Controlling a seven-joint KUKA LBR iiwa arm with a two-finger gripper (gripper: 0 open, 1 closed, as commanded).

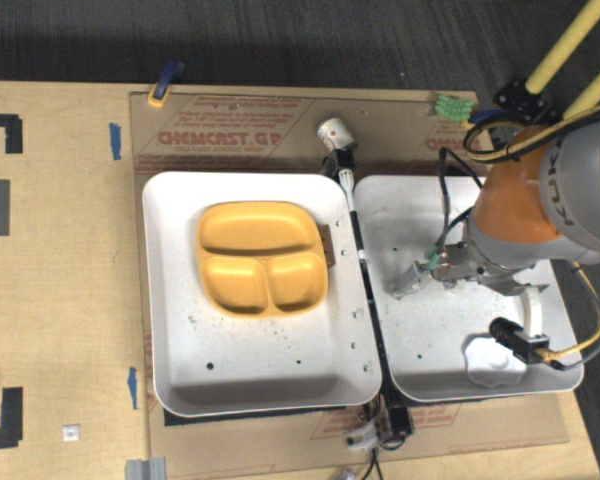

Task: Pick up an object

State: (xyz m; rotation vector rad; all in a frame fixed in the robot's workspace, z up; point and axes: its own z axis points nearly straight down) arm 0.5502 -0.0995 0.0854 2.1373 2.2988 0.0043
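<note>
A yellow divided plate (263, 257) lies upside down in the left bin (180, 368), toward its back half. A dark brown edge (326, 244) peeks out from under the plate's right side. My gripper (404, 281) is low in the right bin (420, 368), near its left middle, pointing toward the divider between the bins. It is well apart from the yellow plate. I see nothing between its tips.
A white-capped fixture (333, 134) stands behind the bins at the divider. A blue clamp (164, 84) and a green one (453, 107) sit on the cardboard's back edge. Small dark specks dot both bin floors.
</note>
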